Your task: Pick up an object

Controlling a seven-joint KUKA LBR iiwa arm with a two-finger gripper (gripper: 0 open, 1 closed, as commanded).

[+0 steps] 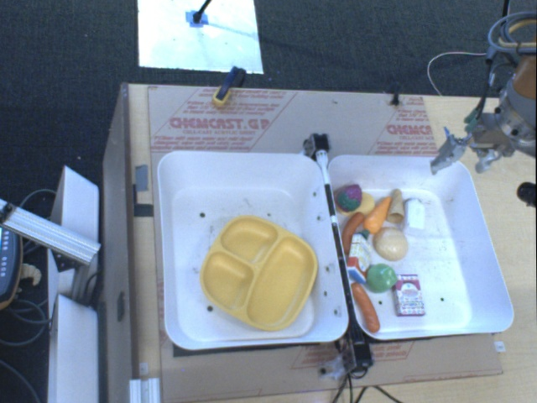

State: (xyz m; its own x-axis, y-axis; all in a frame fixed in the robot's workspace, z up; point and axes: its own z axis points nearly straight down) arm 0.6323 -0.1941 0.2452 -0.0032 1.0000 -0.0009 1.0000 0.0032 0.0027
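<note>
The right white bin (482, 250) holds several toy foods along its left side: a purple and yellow piece (350, 197), an orange carrot (377, 214), a cream round piece (390, 243), a green ball (382, 277), a small red box (409, 296) and an orange sausage (366, 307). My gripper (464, 158) hangs over the bin's far right corner, well away from the foods. Its two fingers are spread open with nothing between them.
The left white bin (185, 183) holds a yellow divided plate (258, 271). A black clamp bar (331, 217) runs along the seam between the bins. A white sheet (200, 23) lies on the dark floor behind the bench. Cables trail at the far right.
</note>
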